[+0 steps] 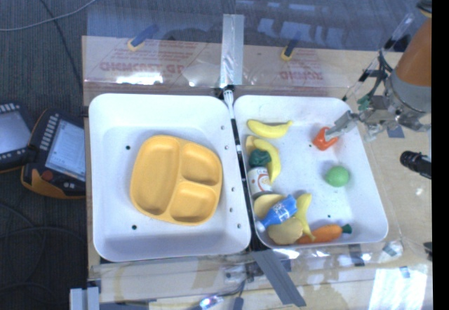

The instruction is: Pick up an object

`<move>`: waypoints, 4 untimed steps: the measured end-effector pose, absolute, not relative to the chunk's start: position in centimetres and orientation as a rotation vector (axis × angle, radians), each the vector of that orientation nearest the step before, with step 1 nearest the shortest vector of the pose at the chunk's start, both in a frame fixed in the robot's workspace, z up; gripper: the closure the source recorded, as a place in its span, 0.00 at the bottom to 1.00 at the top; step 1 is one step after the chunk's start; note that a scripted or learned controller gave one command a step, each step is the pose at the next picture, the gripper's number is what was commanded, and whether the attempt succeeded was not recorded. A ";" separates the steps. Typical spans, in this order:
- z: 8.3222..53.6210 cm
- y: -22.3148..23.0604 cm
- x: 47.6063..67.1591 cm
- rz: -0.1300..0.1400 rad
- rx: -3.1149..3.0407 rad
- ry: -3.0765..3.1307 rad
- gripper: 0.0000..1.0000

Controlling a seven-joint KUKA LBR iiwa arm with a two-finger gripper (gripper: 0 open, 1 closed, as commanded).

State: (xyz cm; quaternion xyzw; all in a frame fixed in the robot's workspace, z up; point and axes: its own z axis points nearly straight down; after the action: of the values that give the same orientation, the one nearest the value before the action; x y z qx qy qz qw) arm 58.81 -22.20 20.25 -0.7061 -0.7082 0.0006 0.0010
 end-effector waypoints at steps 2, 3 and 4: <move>9.0 -9.8 61.6 -0.004 -1.861 -2.546 0.00; 11.0 -14.5 66.9 0.002 -1.895 -2.509 0.00; 9.3 -11.4 60.0 -0.008 -1.656 -2.691 0.00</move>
State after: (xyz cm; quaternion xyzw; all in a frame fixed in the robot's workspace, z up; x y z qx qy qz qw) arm 60.04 -11.36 9.28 -0.5242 -0.8516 -0.0025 -0.0089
